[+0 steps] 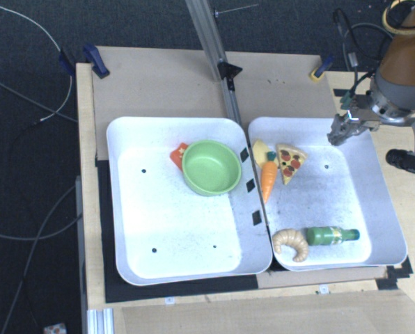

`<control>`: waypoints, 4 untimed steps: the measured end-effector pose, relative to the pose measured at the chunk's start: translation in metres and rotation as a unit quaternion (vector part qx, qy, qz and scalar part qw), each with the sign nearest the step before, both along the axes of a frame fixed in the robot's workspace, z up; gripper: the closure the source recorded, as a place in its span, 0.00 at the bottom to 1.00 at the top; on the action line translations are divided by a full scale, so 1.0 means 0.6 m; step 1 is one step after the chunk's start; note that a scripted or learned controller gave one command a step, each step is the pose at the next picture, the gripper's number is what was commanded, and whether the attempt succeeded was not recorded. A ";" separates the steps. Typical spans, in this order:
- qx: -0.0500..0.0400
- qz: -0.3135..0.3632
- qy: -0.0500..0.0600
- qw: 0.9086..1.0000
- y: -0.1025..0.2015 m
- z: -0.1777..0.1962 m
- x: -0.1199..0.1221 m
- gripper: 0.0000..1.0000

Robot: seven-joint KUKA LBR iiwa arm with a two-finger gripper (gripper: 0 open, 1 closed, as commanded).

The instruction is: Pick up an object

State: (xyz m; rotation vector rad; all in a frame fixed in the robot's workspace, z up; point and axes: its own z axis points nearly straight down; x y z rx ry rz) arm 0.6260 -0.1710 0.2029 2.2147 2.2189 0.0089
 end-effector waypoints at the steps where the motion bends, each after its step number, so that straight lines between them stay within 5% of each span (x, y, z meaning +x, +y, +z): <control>1: 0.000 0.000 0.001 1.000 0.000 0.034 0.002 1.00; 2: 0.004 0.001 0.010 1.000 0.073 0.027 -0.028 1.00; 4: 0.004 0.002 0.011 1.000 0.229 0.047 -0.098 1.00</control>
